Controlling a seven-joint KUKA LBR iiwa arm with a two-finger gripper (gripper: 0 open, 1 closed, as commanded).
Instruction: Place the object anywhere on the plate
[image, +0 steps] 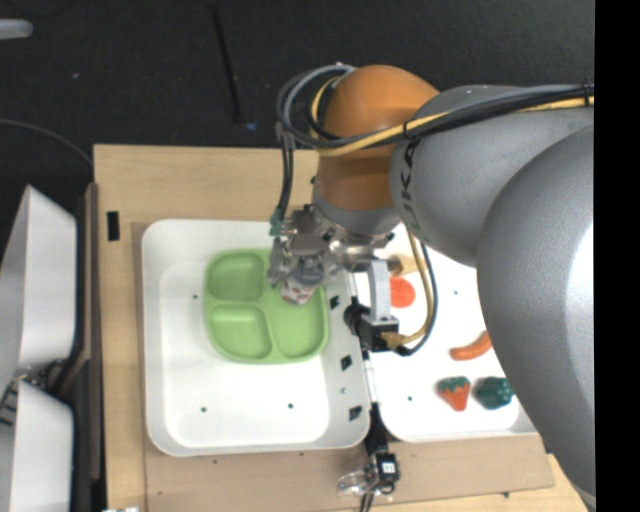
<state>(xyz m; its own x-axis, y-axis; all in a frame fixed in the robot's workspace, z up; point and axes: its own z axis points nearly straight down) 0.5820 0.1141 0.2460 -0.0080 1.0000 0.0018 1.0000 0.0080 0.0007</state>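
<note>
A light green plate (245, 315) with three compartments lies in the left white bin (180, 400). My gripper (299, 280) hangs over the plate's right side, above the upper part of its right compartment. The wrist and its cables hide what is under the gripper. A small greyish shape shows at its lower tip, and I cannot tell if that is an object or part of the gripper.
The right bin (420, 415) holds an orange-red piece (401, 292), an orange carrot-like piece (470, 348), a strawberry-like toy (455, 392) and a teal object (492, 392). The arm's large grey body covers the right bin's far side.
</note>
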